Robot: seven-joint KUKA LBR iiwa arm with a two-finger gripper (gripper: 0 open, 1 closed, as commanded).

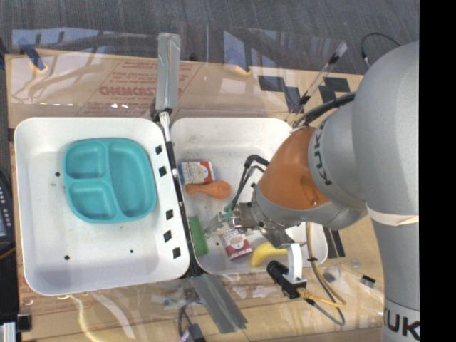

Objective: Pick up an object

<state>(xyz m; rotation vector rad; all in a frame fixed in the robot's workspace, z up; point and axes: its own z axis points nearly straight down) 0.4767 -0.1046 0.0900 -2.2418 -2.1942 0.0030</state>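
The right bin [214,130] contains the candidate objects: a small red-and-white carton [236,243] near the bin's front, a yellow banana-shaped item [265,253] just to its right, a green stick-shaped piece [197,235] lying along the bin's left wall, an orange elongated object [209,189] near the centre, and a small box with a red, white and blue label [197,171] just behind the orange object. The gripper [229,219] is positioned low in this bin, directly above and behind the red-and-white carton and to the right of the green piece. Its state cannot be determined from the camera view, and no object is visibly held. The arm [370,148] enters from the right; its orange band [292,177] and grey wrist cover the right portion of the bin. A black-and-white fitting with yellow cabling [292,269] hangs beside the wrist, over the bin's front rim. The left bin [35,262] adjoins the right bin and holds a teal compartment tray [110,179] with three sections, lying flat toward the rear. Both bins rest on a bench [92,80] covered with clear sheeting over brown cardboard.
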